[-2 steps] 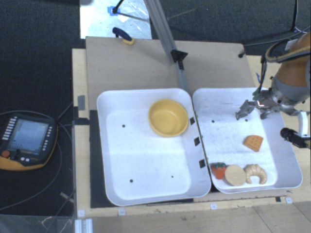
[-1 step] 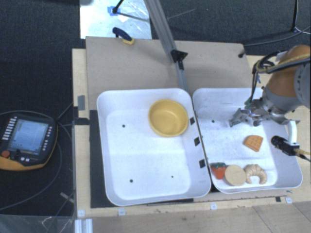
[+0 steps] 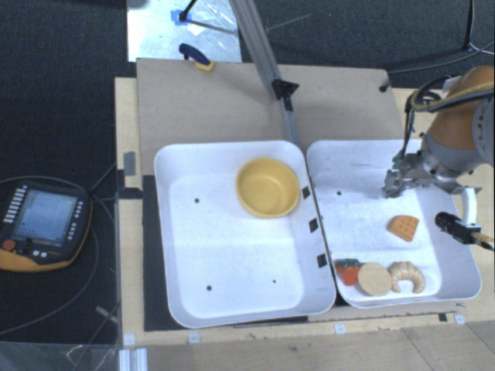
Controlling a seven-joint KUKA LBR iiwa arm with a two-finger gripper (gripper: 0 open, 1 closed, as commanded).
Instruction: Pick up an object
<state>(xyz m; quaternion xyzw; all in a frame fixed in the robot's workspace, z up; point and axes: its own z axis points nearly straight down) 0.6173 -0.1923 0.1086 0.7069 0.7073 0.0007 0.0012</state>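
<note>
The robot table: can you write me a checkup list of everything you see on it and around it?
Surface: a brown board bears two white bins, the left bin and the right bin, side by side.
Job's things: a yellow bowl in the left bin; a waffle piece, a croissant, a round cookie and a red and green toy in the right bin.
Clutter: a blue and yellow clamp at the board's far edge.
Claw: claw low over the right bin's far part, apart from the food; nothing seen held.
Cables: a black cable by the arm; a cable from the control tablet.
Surroundings: dark carpet, a metal pole.
</note>
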